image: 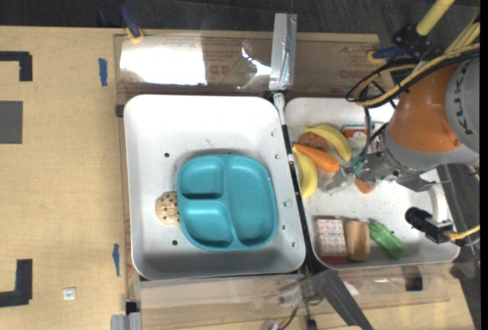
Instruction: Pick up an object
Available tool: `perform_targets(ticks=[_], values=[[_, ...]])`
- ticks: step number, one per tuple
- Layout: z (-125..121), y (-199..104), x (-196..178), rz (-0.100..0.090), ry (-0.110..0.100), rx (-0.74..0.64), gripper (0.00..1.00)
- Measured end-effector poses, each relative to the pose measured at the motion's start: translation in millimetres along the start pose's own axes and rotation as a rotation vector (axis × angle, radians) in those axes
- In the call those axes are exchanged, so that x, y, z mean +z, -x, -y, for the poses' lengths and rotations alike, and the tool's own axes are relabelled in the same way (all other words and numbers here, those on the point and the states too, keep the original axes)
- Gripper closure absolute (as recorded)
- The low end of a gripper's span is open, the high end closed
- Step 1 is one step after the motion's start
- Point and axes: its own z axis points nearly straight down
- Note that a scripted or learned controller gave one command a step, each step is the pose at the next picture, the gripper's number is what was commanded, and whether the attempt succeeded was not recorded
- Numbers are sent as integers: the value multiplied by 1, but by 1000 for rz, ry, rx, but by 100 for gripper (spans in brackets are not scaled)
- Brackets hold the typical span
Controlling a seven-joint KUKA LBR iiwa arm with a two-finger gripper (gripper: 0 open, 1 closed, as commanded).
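reaching into the right bin, the gripper is beside the carrot.
bananas close; grip state i cannot tell.

Little here can be read. On the grey body of the robot arm, at the right edge of the scene, large white letters begin "KU"; the rest of the word is cut off by the edge. The brown cardboard sheet standing behind the far side of the two white bins carries faint reddish printed lines under a glare of reflected light, too blurred to make out. A small white and red printed packet in the near part of the right white bin bears a pattern or print that is too small to read.
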Motion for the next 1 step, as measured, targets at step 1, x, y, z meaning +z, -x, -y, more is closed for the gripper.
perform_targets(ticks=[1], values=[[1, -1, -5, -3, -6, -217, 0]])
